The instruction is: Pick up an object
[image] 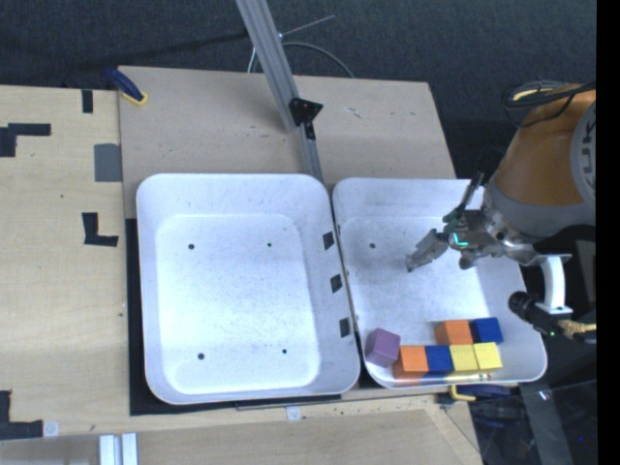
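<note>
Several small blocks lie along the near edge of the right bin (387,206). A purple block (384,345) sits at the left end. Beside it run an orange block (414,358), a blue block (439,357) and two yellow blocks (464,356). Behind that row stand another orange block (452,332) and another blue block (486,330). My gripper (426,253) hangs over the middle of the right bin, tilted toward the left, well above and behind the blocks. I see nothing held in it.
The left bin (232,192) lies next to the right one, their rims touching. A grey metal bar (276,56) slants down from the top to the bins' shared far corner. The arm's orange band (547,163) fills the right side.
</note>
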`<action>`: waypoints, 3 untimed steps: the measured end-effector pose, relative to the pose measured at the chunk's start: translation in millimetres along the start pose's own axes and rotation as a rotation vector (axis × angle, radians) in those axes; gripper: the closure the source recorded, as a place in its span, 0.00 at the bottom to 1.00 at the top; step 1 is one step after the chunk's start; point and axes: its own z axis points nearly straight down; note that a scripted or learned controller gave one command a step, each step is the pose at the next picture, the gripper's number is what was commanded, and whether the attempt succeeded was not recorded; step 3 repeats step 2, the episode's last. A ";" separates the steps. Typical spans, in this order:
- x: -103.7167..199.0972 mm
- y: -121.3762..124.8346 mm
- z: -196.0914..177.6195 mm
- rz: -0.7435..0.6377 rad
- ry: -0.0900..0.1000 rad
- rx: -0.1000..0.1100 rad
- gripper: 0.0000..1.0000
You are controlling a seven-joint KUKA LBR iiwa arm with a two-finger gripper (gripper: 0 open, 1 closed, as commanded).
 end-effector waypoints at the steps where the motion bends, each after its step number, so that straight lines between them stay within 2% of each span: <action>1: 21.8 -16.3 21.0 0.000 0.000 0.002 0.00; 2: 7.7 -24.7 113.6 0.003 -0.001 0.002 0.00; 3: 7.7 -24.7 113.6 0.003 -0.001 0.002 0.00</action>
